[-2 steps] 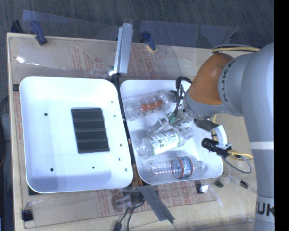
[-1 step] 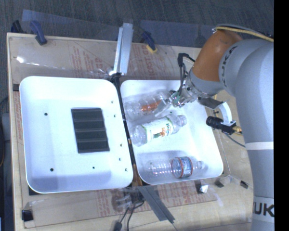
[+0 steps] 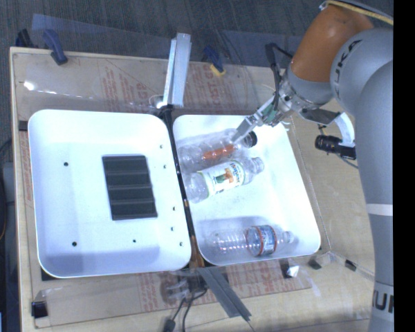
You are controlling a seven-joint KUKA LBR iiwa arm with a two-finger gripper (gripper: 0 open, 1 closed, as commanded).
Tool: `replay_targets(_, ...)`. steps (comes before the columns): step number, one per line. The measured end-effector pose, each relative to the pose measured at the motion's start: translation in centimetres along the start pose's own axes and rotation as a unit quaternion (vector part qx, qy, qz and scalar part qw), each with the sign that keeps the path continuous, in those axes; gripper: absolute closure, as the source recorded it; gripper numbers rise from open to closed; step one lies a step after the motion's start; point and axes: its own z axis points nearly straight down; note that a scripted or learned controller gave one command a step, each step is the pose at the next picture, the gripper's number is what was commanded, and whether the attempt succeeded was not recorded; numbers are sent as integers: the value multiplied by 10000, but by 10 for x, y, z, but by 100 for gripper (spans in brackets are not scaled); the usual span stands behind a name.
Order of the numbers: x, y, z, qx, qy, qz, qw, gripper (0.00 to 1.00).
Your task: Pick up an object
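The right bin point(image 3: 301, 206) held 3 clear plastic bottles. The tool point(image 3: 243, 138) was down at the far one, a crumpled bottle with an orange label point(image 3: 206, 152); whether it was open or gripping could not be told. The left bin point(image 3: 55, 185) held a black ribbed pad point(image 3: 129, 187).

no legible text anywhere, middle bottle point(image 3: 223, 177) label green and orange but unreadable, near bottle point(image 3: 254, 240) label blue and red, too small, faint red print on bench sheet point(image 3: 111, 81) illegible, partial dark letters on arm point(image 3: 382, 300) cut off
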Motion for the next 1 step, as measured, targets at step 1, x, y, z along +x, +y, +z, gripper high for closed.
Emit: replay_targets(1,35,-20,65,-42,-57,-511,9987,0)
